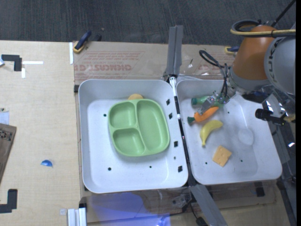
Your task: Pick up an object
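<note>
Orange carrot lies in the right bin under the gripper, grip unclear, nothing lifted yet.

Robot lab, bench, two white bins

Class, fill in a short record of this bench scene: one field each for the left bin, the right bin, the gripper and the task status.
left bin: green three-compartment plate; a small yellow-orange object shows at the plate's far edge
right bin: toy carrot, banana, orange-yellow block, green item near the far wall
gripper: low over the right bin's far side, close to the carrot's tip
task status: no object visibly lifted
</note>
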Robot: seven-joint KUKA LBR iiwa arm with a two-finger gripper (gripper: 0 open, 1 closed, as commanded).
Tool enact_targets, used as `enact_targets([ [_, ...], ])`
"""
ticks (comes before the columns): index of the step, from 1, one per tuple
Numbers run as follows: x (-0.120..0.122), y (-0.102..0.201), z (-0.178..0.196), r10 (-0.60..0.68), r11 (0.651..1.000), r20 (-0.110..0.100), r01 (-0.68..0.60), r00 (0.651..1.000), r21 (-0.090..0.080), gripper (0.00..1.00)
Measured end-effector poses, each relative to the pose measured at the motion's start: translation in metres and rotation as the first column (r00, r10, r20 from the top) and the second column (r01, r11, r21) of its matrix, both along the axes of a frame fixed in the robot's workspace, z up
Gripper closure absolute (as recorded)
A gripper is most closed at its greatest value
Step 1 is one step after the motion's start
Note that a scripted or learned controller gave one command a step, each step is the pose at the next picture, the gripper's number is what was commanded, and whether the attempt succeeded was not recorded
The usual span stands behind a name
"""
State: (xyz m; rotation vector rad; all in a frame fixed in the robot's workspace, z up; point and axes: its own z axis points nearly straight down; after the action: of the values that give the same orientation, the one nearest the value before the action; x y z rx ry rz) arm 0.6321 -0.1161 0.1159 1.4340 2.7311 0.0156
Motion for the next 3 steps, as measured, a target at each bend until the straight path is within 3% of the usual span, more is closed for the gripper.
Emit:
enact_targets([
  [1, 0.0277, -0.0178, -0.0253, -0.177, 0.984, -0.055, 0.178, 0.983, 0.017, 0.00],
  [2, 0.0279, -0.0178, -0.0187, -0.175, 0.984, -0.057, 0.176, 0.983, 0.015, 1.00],
  [3, 0.0280, -0.0177, -0.0187, -0.175, 0.984, -0.057, 0.176, 0.983, 0.015, 0.00],
])
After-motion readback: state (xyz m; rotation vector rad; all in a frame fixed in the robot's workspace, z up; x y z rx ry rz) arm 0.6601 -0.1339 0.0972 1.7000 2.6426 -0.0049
